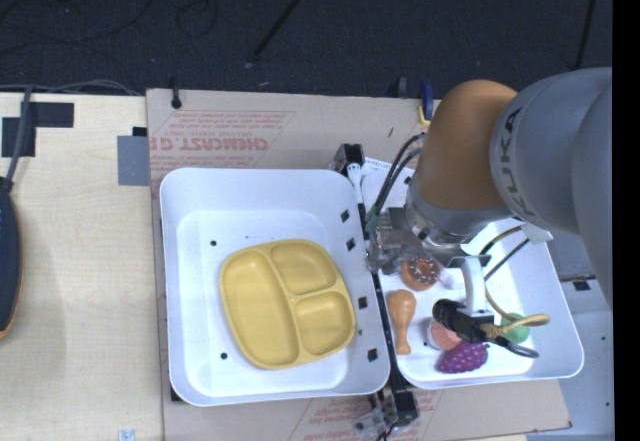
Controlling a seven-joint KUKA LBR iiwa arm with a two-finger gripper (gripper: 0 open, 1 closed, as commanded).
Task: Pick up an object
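**Arm low over the right bin, toy food still lying loose**

The left bin (190, 229) held one thing: a yellow divided tray (285, 301) with three compartments, lying flat and slightly askew.

The right bin (556, 301) held the small items. A tan toy drumstick (401, 317) lay near the bin's left wall. A round orange-brown piece (421, 273), possibly a doughnut, sat just above it. A purple bunch of grapes (461, 358) lay near the front edge, with a pinkish piece (441, 335) just beside it and a small green piece (518, 333) further right.

The arm (520, 159) covered the bin's upper part. The gripper (398, 249) sat low by the round piece. Whether it was wide, narrow or holding anything could not be told.
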